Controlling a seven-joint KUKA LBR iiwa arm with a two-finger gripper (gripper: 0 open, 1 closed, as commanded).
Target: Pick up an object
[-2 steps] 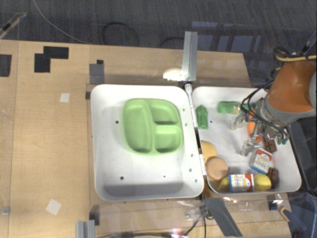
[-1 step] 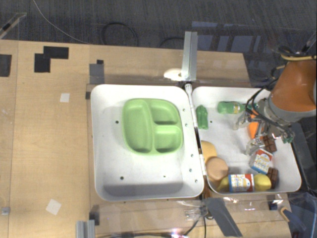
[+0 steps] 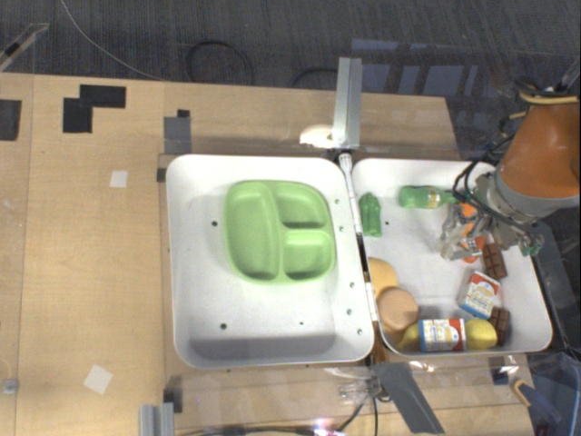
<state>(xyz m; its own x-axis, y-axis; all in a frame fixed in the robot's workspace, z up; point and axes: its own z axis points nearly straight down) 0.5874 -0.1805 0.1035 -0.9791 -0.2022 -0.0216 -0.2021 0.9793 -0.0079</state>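
My gripper (image 3: 465, 242) hangs low over the upper right part of the right bin (image 3: 427, 262), below the arm's orange band (image 3: 543, 153). Right under it lies a small orange item (image 3: 467, 213), partly hidden. A brown chocolate bar (image 3: 493, 262) lies just to its right. A green bottle (image 3: 421, 196) lies to its upper left, and a green packet (image 3: 369, 214) lies by the bin's left wall. A small red and white carton (image 3: 480, 294) sits below the gripper.
Along the right bin's front edge lie a brown round bun (image 3: 397, 307), a yellow-orange piece (image 3: 382, 274), a labelled can (image 3: 440, 334) and a lemon (image 3: 482, 334). The left bin (image 3: 200, 316) holds a green divided plate (image 3: 278, 230).
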